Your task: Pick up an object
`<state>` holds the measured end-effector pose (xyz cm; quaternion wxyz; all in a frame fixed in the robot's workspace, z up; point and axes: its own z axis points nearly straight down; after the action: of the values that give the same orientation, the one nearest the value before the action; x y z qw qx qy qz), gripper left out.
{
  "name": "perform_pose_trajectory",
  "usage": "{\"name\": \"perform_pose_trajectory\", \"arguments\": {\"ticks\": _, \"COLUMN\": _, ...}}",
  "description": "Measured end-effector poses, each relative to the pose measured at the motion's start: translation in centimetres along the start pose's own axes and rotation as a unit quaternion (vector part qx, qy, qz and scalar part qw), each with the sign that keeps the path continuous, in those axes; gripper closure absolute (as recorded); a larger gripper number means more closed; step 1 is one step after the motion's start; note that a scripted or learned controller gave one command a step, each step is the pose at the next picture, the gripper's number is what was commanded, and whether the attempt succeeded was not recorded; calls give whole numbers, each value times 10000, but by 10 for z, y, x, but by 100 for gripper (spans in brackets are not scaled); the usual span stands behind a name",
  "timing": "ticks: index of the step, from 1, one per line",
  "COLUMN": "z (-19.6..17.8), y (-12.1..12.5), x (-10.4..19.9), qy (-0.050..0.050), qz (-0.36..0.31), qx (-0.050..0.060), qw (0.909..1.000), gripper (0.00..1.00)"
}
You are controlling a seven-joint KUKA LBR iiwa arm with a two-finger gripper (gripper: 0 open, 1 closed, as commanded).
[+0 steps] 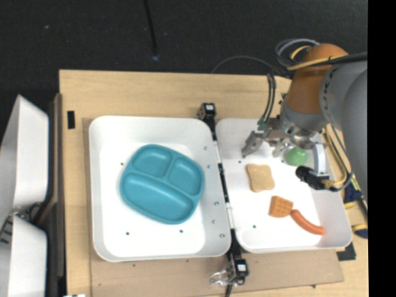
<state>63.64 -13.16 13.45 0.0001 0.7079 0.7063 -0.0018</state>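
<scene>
Jaw state cannot be told; gripper [272, 142] is seen above toast slice [260, 177], whose long axis runs top-to-bottom.

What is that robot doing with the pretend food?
The robot arm is reaching into the right bin, with its tool near the bin's back edge, by a small green thing. A piece of toast, an orange wedge and a hot dog lie loose in that bin. A blue divided plate sits in the left bin.
</scene>
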Motion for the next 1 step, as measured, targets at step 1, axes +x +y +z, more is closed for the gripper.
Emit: {"name": "perform_pose_trajectory", "arguments": {"ticks": 1, "z": -14, "y": 2, "x": -1, "qy": 5, "qz": 7, "qx": -34, "qw": 10000, "gripper": 100}}
